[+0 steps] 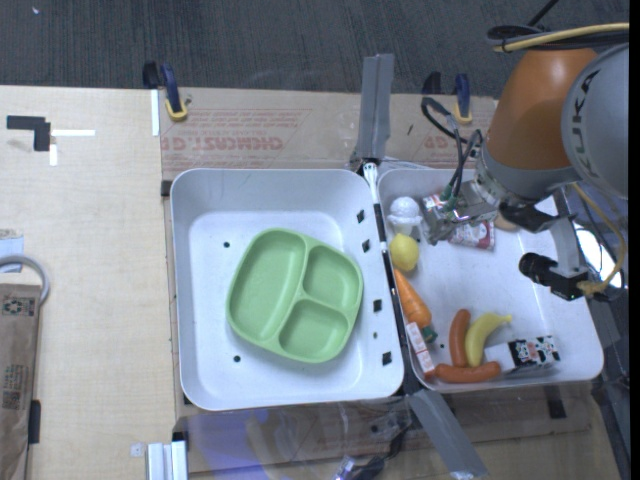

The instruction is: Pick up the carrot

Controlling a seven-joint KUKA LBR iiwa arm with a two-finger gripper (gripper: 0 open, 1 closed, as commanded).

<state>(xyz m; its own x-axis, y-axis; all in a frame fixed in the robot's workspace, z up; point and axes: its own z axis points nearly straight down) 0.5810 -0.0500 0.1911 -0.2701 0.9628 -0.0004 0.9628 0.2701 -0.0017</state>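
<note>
Gripper [440,216] sits low over the upper part of the right bin [590,363], near its left wall, but from this angle I can't tell its state or whether anything's in it, too much clutter round the tip w/ cables and a red-and-white packet [472,233] just beside it. Going left to right: left bin [200,268] has just the green divided plate [296,295], nothing to do w/ my job. Right bin, along the left wall, top to bottom: small white object [404,209], yellow lemon-like thing [404,253], then the carrot [411,299] lying lengthwise against the wall, leafy end toward the bottom I think, hard to say. Further right a red sausage [459,335], a banana [484,333] touching it, another sausage [467,373] below, and a small black-and-white box [532,352]. Progress as I read it: nothing picked yet, carrot resting in the bin, apart from the tool. What's left is basically everything, i.e. move down the wall past the lemon, line up w/ the carrot, descend, close, lift. Tight spot against the wall, so approx alignment won't do
</note>
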